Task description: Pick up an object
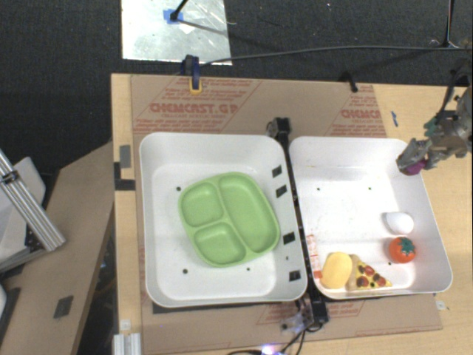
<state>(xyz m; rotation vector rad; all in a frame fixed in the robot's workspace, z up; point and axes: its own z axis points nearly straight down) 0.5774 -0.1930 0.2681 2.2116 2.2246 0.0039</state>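
Note:
My gripper [412, 161] hangs over the far right rim of the right bin [347, 161], reaching in from the right edge. A small purple object [410, 168] shows at its tip, between the fingers, lifted off the bin floor. In the same bin's near right part lie a white egg-shaped piece [397, 222] and a red-orange tomato [402, 249]. A yellow toy [336, 269] and a pizza slice [367, 276] rest along the bin's near rim.
The left bin [159, 198] holds a green divided plate [228, 217] at its middle. A black divider with clips [290, 198] runs between the bins. A metal frame [26, 205] stands at the left edge of the bench.

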